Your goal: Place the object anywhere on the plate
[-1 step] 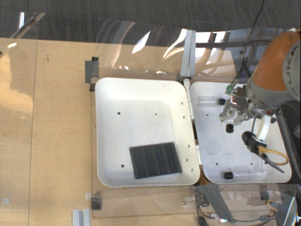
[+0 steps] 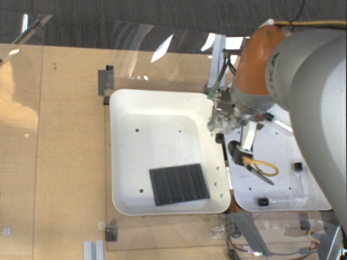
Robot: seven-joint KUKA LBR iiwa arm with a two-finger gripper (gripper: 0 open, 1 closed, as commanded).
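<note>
White plastic makes up both shallow bins on the pale wooden bench [image 2: 54, 145]. The left bin [image 2: 115, 161] is in full sight, while the right bin [image 2: 284, 191] is largely covered by the grey arm [image 2: 312, 102] and its orange band [image 2: 257, 58]. A clear sheet [image 2: 162, 47] behind the bins throws bright glare. A dark bracket [image 2: 107, 80] stands at the left bin's far left corner, a smaller clamp [image 2: 111, 233] sits by its near left corner, and loose cables [image 2: 244, 245] lie along the bench's near edge below the right bin.

The gripper [image 2: 219, 122] hangs over the strip where the two bins meet, at the left bin's far right side. It is seen from above and packed with fittings, so I cannot tell whether it is open or closed, or whether it has hold of anything. Just beneath it a small black bit [image 2: 219, 138] sits at the left bin's right rim.

In the right bin a small black piece [image 2: 263, 202] lies near the front wall, and a clear tube [image 2: 299, 183] with a dark end lies further right, partly under the arm. Which of these is the object to be placed I cannot tell.

The ribbed plate [image 2: 179, 184] is a dark grey rectangle with lengthwise grooves, lying flat and slightly skewed on the left bin's floor near its front right corner, well apart from the gripper, its top bare
</note>
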